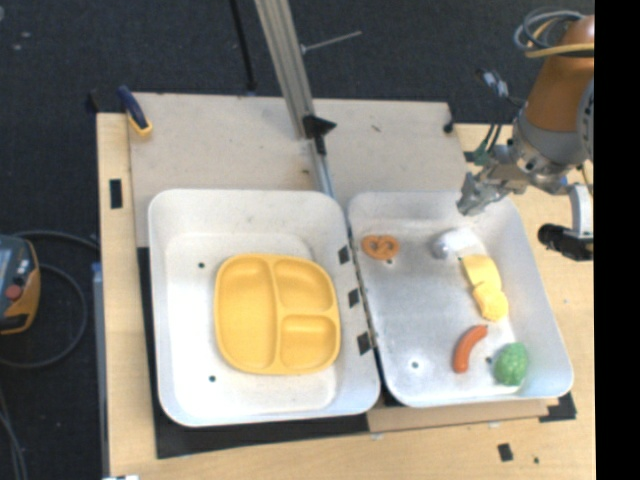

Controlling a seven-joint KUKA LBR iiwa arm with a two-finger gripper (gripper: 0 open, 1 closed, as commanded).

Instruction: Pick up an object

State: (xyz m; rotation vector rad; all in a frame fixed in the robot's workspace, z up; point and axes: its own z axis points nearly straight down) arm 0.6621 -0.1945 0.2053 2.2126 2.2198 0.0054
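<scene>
Approach step: claw hovered over right white bin far edge, grip state unclear. Next: descend onto small grey-white lump just beside yellow block.

A pale wooden bench is standing on dark speckled carpet. A slanted aluminium rail is rising from the bench's far side. Black cables are looping over the floor at left, beside an orange-and-grey device.
</scene>
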